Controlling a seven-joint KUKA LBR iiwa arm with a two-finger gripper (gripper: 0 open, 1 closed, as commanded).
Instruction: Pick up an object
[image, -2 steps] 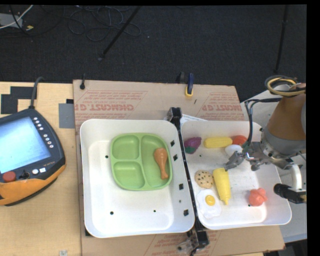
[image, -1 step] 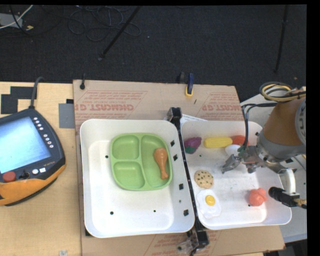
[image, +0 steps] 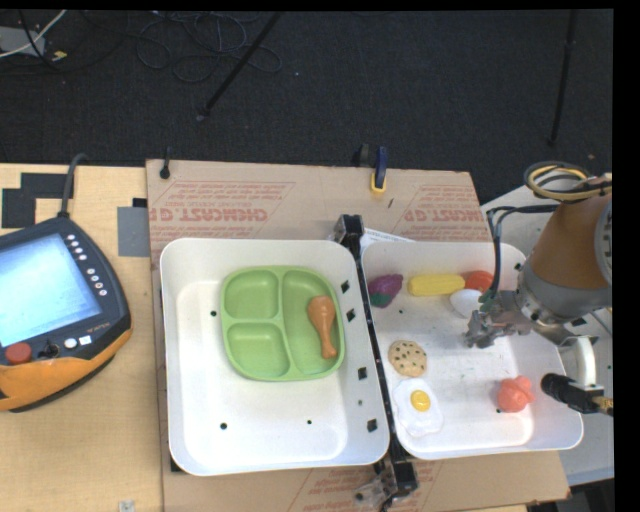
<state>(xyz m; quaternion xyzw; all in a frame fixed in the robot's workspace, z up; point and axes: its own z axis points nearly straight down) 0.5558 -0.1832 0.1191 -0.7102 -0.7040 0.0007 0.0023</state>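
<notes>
The right bin (image: 560, 432) holds several toy foods: a purple piece (image: 384, 289), a yellow piece (image: 435, 285), an orange-red piece (image: 479, 280), a white egg shape (image: 465, 301), a cookie (image: 407, 357), a fried egg (image: 419, 403) and a pink-red piece (image: 514, 395). My gripper (image: 484, 334) hangs low over this bin, just below and right of the white egg shape, with nothing visibly between its fingers. In the left bin (image: 190, 400) lies a green divided plate (image: 255, 345) with a chicken drumstick (image: 323, 323) in its right compartment.
A teach pendant (image: 55, 305) with a screen lies left of the bins. A black divider (image: 362, 330) runs between the two bins. Cables and a yellow loop (image: 553, 178) sit at the right behind the arm. Cardboard (image: 260, 205) lies under the bins.
</notes>
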